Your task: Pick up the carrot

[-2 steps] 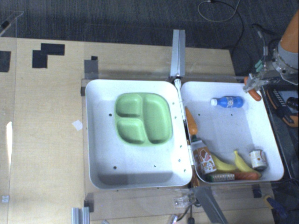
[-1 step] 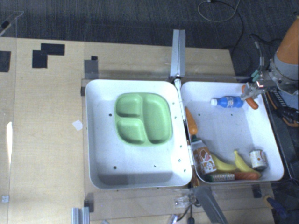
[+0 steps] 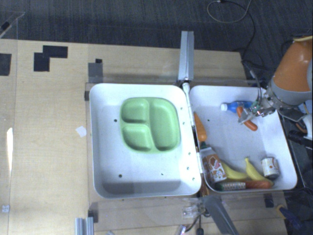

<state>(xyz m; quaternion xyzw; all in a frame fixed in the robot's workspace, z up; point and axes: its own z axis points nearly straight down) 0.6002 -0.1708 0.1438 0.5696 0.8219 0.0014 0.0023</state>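
Observation:
The carrot (image 3: 199, 127) is a long orange piece lying along the left wall of the right bin (image 3: 288, 153), its thin end pointing toward the back. My gripper (image 3: 255, 109) hangs over the back right part of that bin, well to the right of the carrot and apart from it. Directly under and beside the gripper lies a small orange-red item (image 3: 250, 125), partly covered by the gripper. A blue bottle (image 3: 235, 105) with a white cap lies just left of the gripper.
Along the right bin's front wall sit a printed box (image 3: 212, 167), two bananas (image 3: 234, 172), a red item (image 3: 258, 184) and a small can (image 3: 269, 167). The left bin (image 3: 105, 146) holds a green divided plate (image 3: 149, 124). A metal divider (image 3: 186, 58) stands between the bins at the back.

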